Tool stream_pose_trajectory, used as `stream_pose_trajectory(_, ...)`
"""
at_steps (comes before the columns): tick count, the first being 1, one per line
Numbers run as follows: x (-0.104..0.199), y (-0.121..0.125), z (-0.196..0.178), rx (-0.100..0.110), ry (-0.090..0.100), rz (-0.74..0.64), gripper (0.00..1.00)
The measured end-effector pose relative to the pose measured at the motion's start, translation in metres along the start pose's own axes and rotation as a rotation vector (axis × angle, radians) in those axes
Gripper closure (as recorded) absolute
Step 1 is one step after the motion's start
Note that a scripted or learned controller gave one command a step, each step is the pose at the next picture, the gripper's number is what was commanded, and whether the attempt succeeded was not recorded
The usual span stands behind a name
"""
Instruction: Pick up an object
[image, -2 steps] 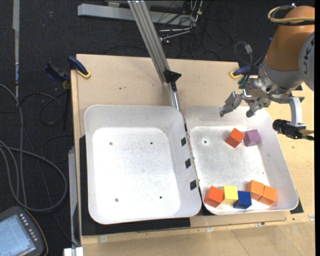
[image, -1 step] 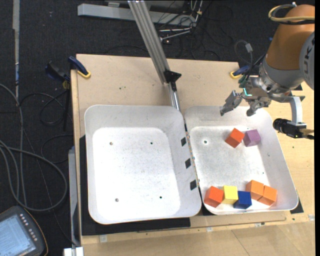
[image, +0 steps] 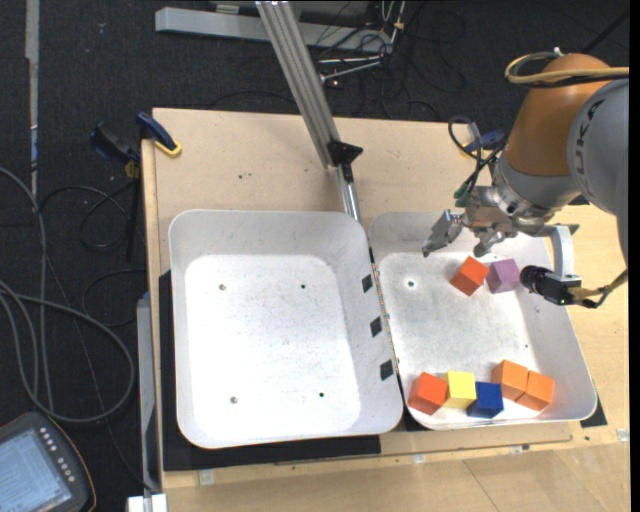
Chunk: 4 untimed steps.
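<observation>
Hovering over the far part of the right bin (image: 560, 350), the gripper (image: 463, 236) has its fingers (image: 440, 237) spread apart, grasping nothing. An orange block (image: 468, 275) lies just below it, touching a purple block (image: 503, 275). Five more blocks (image: 480, 390) line the near wall.

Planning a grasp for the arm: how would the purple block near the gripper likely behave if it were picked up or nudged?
The purple block looks like a small rigid cube, so it probably stays stiff and slides rather than rolls. It seems to touch the orange block, so a push may shift both. The gripper hovers just above them, fingers apart.
</observation>
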<state>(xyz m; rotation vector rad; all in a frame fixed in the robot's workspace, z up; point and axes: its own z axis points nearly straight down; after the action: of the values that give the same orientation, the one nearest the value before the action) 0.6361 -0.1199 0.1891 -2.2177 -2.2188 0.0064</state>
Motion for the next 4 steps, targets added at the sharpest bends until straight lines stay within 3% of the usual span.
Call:
stream_pose_trajectory(2, 0.004, -0.001, 0.097, -0.002, 0.000, 0.000, 0.00)
stream_pose_trajectory(3, 0.003, 0.001, 0.083, -0.009, -0.001, 0.001, 1.00)
stream_pose_trajectory(4, 0.013, -0.002, 0.031, -0.012, -0.001, -0.002, 1.00)
